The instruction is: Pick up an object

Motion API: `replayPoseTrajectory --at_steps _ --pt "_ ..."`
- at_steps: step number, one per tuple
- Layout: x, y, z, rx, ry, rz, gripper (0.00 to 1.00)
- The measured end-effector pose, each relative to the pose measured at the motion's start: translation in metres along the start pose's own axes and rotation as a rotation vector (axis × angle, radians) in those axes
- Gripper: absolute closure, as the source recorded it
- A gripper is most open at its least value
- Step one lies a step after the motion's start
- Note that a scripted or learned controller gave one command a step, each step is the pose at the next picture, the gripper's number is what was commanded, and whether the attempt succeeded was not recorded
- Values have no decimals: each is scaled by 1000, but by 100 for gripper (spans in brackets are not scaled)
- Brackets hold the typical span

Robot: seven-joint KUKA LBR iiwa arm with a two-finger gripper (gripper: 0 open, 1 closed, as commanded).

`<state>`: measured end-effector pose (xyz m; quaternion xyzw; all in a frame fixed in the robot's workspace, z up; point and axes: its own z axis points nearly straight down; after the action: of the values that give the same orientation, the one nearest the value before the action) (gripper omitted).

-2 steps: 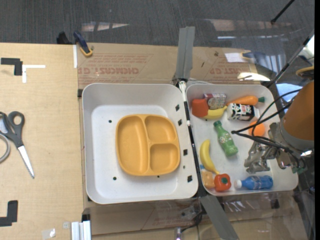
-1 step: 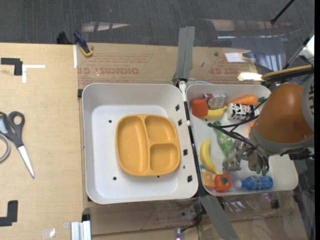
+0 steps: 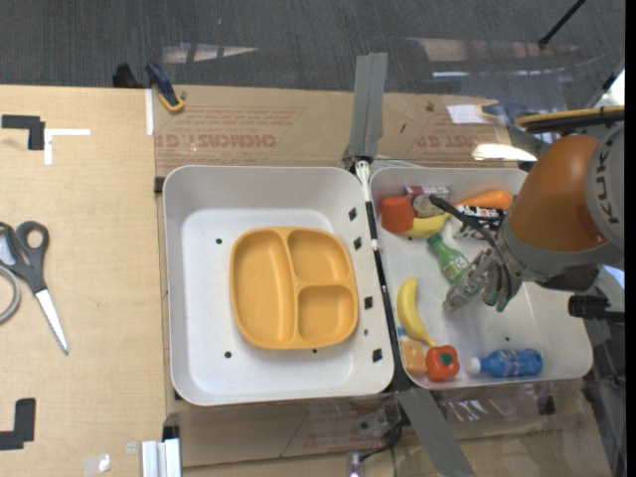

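- Wooden bench (image 3: 79, 366) carries two white bins; scissors (image 3: 35, 276) lie left.
- Left bin (image 3: 189, 296) holds a yellow divided plate (image 3: 294, 287).
- Tool (image 3: 475, 288) hangs in the right bin (image 3: 556, 351) beside a green bottle (image 3: 448, 257) and near a banana (image 3: 411, 309); its grip cannot be told.

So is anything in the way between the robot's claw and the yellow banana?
Nothing visible. The two-finger gripper hangs over the right white bin; the curved yellow banana lies to its left across bare bin floor. The green plastic bottle lies farther back.
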<state>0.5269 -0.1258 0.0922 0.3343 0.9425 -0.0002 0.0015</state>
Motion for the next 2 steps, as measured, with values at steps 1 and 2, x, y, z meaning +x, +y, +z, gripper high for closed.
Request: replayPoseTrajectory --at_steps 1,2 --pt "-43 11 0 0 -1 352 100" --pt "-97 -34 -107 1 -1 142 100"
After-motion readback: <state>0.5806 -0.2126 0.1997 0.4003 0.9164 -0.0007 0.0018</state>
